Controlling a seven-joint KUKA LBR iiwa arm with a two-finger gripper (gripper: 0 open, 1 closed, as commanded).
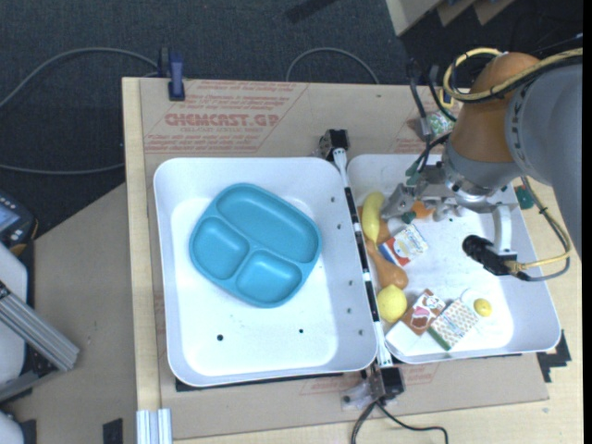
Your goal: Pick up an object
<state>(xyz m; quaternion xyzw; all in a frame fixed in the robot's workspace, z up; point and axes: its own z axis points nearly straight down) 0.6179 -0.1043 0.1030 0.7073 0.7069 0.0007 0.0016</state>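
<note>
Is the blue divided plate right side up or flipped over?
Right side up. The blue divided plate lies flat in the left bin, and its three hollow compartments face the camera, with nothing in them.

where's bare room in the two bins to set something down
Left bin: bare floor below the blue tray, toward the near rim. Right bin: crowded along its left wall with yellow fruit and packets; the arm covers its top.

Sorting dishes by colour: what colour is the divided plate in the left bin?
Light blue all over; the divided plate shows plainly in the camera view.
</note>
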